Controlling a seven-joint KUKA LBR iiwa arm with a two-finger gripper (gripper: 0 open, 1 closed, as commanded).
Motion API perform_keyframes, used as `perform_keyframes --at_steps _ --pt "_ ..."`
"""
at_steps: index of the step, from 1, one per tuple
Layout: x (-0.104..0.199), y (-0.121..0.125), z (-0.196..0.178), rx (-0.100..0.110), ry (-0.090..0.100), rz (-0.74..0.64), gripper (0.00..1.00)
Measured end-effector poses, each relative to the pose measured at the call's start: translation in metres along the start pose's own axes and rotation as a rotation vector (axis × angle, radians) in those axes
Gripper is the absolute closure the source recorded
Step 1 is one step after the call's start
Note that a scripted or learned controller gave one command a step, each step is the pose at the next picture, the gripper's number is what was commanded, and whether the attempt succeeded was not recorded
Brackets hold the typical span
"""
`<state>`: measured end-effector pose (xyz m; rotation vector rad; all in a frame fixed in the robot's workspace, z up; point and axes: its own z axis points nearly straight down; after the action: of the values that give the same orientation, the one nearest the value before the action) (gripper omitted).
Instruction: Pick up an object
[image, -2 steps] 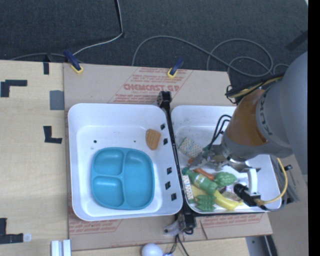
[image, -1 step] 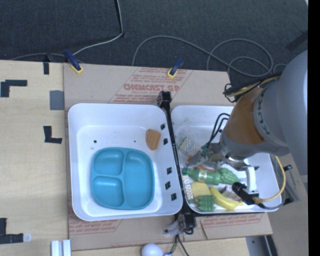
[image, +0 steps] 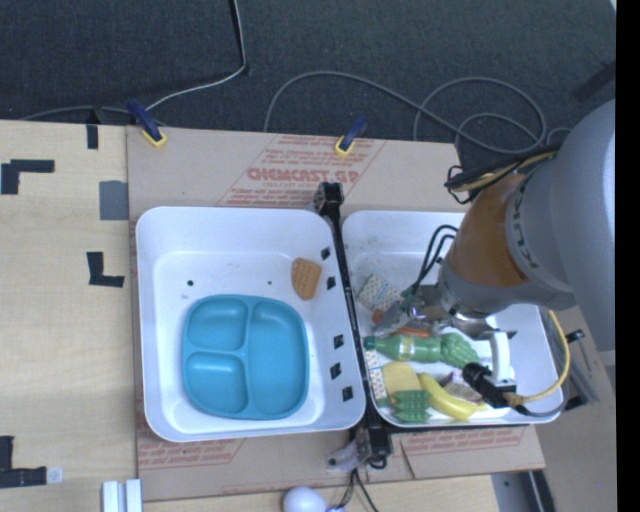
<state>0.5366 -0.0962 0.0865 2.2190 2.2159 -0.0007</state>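
Note:
The right bin (image: 395, 228) holds a cluster of small objects. A green bottle (image: 415, 348) lies on its side across the middle. Toward the front are a yellow banana (image: 448, 400), a yellow block (image: 399, 377) and a small green toy (image: 409, 405). A pale patterned packet (image: 377, 292) sits further back. My gripper (image: 420, 312) reaches down into this bin just behind the bottle, largely hidden under the grey and orange wrist (image: 492, 250). A small orange-red piece (image: 410, 329) shows beside it.
The left bin (image: 165, 235) carries a blue divided plate (image: 245, 356) and a tan waffle-like piece (image: 306, 278) near the divider. A black divider strip (image: 340, 290) runs between the bins. Cables loop across the cardboard behind them.

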Motion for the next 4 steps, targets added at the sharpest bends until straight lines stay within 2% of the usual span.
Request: perform_keyframes --at_steps 1,2,3,4 --pt "0.002 0.011 0.0 0.003 0.003 -0.001 0.0" --pt "-0.015 0.002 0.0 -0.001 0.004 -0.003 0.0" --pt "-0.076 -0.028 0.0 -0.002 0.0 -0.001 0.0" --pt "0.007 -0.038 -0.098 0.004 0.005 -0.004 0.0"
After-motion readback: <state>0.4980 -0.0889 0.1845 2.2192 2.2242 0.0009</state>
